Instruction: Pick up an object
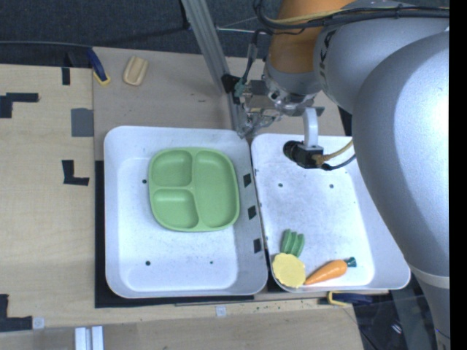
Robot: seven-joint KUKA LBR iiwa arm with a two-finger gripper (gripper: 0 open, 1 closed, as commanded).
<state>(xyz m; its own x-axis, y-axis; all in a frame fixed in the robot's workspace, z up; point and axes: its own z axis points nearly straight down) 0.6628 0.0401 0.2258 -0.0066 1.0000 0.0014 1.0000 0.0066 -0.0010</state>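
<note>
Carrot (326,270) lying nearest, front edge of right bin (321,203), orange, small, tapered; looks light, rigid, smooth plastic, likely to roll. Best pinched across thick middle. Touching its tip: yellow disc (289,270), flat, hard to get under. Just behind, green ribbed piece (292,242), small, light. Left bin (120,195) carrying green divided plate (194,189), wide, stiff, graspable at rim alone. Farther back, gripper (252,122) hovering over bins' shared back corner, well apart from toys; open or closed, cannot tell. Beyond, tan block (135,71) on bench.

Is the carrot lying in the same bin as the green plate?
No, the carrot lies in the right bin, the green plate in the left bin.
</note>
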